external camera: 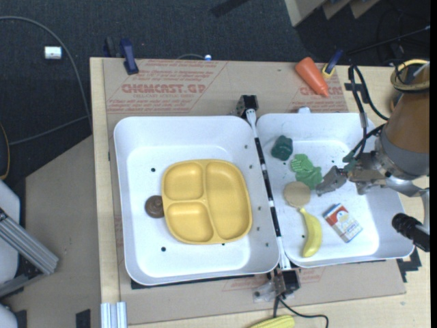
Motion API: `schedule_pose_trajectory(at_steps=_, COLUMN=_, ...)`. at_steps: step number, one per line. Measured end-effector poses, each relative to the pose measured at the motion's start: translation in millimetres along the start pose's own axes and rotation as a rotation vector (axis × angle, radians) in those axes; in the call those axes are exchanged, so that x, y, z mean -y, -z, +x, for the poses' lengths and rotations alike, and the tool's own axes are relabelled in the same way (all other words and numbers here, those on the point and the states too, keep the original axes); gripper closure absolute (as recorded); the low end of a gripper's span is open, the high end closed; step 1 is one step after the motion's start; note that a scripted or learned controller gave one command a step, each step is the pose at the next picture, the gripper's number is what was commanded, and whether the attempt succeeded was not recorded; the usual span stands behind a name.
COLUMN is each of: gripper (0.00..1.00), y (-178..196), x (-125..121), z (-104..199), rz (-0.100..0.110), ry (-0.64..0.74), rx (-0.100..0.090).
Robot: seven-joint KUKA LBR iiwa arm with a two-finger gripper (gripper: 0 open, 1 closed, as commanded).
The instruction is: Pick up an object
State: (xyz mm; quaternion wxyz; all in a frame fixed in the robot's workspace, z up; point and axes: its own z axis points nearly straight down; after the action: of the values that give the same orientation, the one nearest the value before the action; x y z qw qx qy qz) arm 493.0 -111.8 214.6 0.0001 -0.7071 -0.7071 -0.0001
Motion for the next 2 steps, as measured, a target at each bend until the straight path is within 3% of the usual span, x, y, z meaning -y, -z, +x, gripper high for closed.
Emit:
schedule_pose_trajectory(at_steps=1, gripper=0.0, y=-126.8, x=11.0, z=-17.7, rz=-0.01, ry=0.0, rx=0.003)
schedule_pose_trajectory(at_steps=2, gripper=1.0, y=-116.1, x=10.2, z=-20.4, rz=-0.016, ry=-0.003, rx=0.01)
